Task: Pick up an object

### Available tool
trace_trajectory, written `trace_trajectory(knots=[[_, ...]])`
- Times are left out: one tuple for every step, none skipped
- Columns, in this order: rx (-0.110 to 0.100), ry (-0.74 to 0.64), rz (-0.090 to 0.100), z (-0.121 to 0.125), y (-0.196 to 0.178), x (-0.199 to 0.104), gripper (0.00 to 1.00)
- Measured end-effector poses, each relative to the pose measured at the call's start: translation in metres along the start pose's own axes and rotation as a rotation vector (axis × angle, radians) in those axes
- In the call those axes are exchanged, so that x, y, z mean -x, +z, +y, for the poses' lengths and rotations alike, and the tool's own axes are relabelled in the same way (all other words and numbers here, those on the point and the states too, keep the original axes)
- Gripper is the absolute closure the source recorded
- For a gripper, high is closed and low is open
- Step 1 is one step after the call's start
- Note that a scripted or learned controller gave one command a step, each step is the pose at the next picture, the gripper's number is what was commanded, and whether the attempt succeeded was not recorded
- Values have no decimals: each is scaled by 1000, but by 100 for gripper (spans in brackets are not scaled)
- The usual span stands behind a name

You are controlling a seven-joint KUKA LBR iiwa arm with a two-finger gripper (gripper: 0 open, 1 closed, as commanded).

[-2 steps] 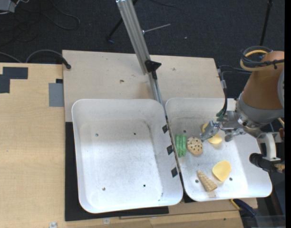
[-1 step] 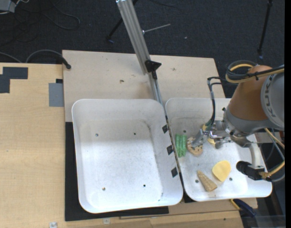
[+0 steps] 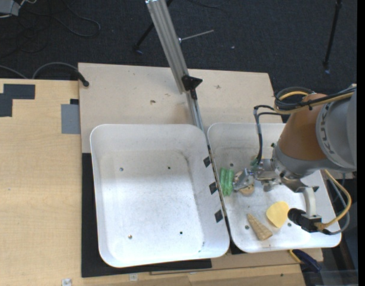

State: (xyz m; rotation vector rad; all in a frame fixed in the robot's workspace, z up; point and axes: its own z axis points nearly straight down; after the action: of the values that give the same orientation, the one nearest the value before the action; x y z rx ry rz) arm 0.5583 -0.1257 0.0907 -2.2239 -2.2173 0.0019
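Camera view has the claw [image 3: 249, 180] low inside the right bin [image 3: 242, 137], near that bin's left wall, with the grey arm [image 3: 325, 139] and its orange band reaching in from the right. Whether the claw is open or closed cannot be told from this angle: its metal tip is small, and it overlaps what lies beneath it.

Just left of the claw lies a green object [image 3: 226, 182], close against the divider between the 2 bins. A small tan piece [image 3: 247, 190] sits touching or just under the claw tip. Nearer the viewer and to the right are a yellow object [image 3: 278, 214] and a tan cone-shaped piece [image 3: 259, 226], a little apart from each other. The left bin [image 3: 147, 195] holds nothing worth reaching for.

The step in hand looks like a descent onto the green object or the tan piece; any 1 of the 4 would satisfy the task. To do it well, the claw should be centred over a single item rather than straddling 2, since the green one and the tan one lie close together. The green object's place by the wall leaves little room on its left side, so closing along the wall rather than across it would be safer. A lift should be straight up and slow, so a weak pinch shows itself early.
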Motion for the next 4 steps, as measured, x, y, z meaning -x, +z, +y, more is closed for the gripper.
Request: trace_trajectory(knots=[[0, 7, 1, 0, -12, 1, 100], [4, -5, 0, 5, -62, -7, 100], [5, -4, 0, 5, -122, -14, 100], [5, -4, 0, 6, -171, -13, 100]])
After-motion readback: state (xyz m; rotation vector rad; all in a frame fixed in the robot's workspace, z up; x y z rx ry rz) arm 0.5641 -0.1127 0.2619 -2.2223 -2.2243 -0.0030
